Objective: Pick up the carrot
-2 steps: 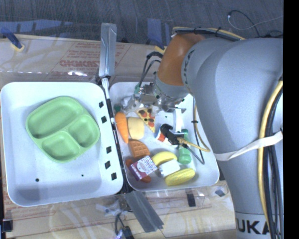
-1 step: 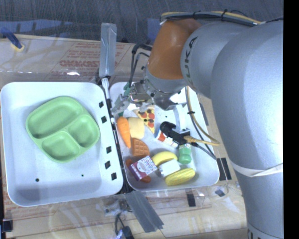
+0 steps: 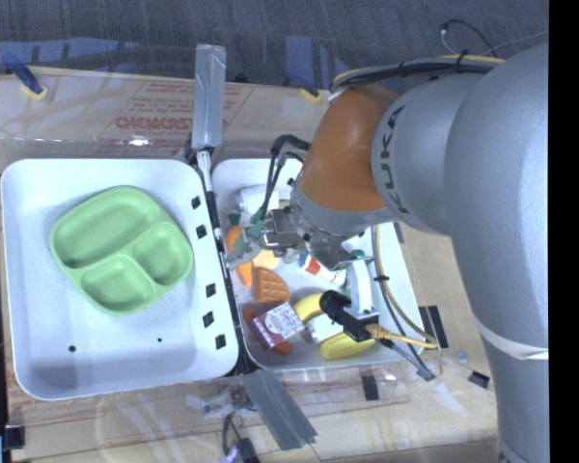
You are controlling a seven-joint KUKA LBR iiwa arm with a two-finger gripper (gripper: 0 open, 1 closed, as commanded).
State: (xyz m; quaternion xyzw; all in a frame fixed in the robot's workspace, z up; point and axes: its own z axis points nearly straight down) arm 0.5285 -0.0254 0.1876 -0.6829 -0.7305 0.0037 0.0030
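Left bin (image 3: 39,355): white, shallow, holding a green divided plate (image 3: 122,249) with three compartments, set toward the upper left.

Right bin (image 3: 234,174): white, crowded, largely covered by the arm (image 3: 434,162), grey with an orange band, reaching in from the right.

Gripper (image 3: 275,228): low over the upper left part of the right bin; state of closure cannot be told, mechanism dark and cluttered.

Carrot (image 3: 234,242): orange, only partly visible, at the left wall of the right bin, just beside the gripper on its left and slightly below; contact cannot be told.

Other contents, below the gripper: waffle-like tan piece (image 3: 268,284); red packet (image 3: 276,327); yellow banana-shaped items (image 3: 348,346) toward the bin's lower right.
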